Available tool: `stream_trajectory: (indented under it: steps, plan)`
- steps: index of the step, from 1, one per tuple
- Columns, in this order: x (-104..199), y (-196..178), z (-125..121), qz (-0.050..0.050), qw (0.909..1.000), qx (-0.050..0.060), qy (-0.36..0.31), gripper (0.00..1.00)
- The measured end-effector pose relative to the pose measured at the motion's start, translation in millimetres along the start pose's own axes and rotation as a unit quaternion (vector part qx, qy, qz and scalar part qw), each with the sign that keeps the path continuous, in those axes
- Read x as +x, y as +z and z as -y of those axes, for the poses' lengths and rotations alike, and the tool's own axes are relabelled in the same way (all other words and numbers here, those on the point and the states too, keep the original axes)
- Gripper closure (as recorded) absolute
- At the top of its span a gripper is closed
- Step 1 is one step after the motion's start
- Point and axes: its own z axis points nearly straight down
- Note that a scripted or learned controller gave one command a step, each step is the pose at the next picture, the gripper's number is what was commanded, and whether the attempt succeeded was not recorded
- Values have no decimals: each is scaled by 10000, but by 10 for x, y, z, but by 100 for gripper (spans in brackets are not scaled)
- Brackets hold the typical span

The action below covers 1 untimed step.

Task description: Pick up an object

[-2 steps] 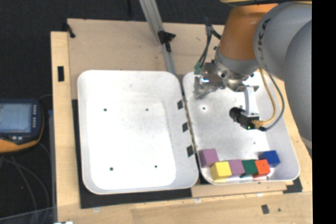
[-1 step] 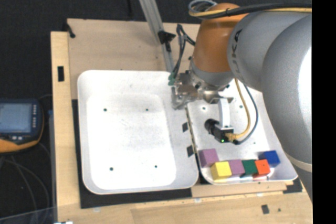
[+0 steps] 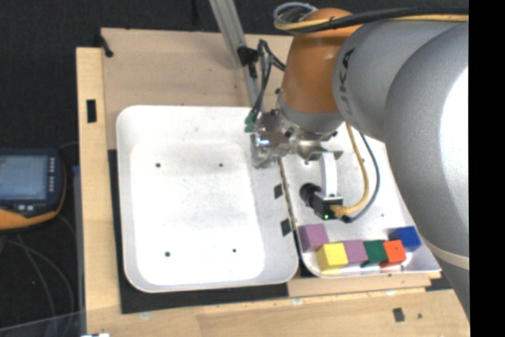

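The arm (image 3: pixel 410 106) is a thick, smooth, rounded shell of silvery grey with a soft sheen. Above the wrist sits a broad orange band (image 3: pixel 316 67), glossy and barrel-shaped, with dark lettering on the grey casing just beside it. Below the band comes a cluster of bare metal parts and a white bracket (image 3: pixel 330 174). Black cables (image 3: pixel 264 63) loop beside the band, and a yellow cable (image 3: pixel 364 197) curves down to a small black unit with a green light (image 3: pixel 323 205).
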Motion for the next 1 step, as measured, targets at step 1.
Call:
stream_trajectory:
  steps: [1]
  plan:
    - [245, -157, 170, -2, 10000, 4, -1, 100]
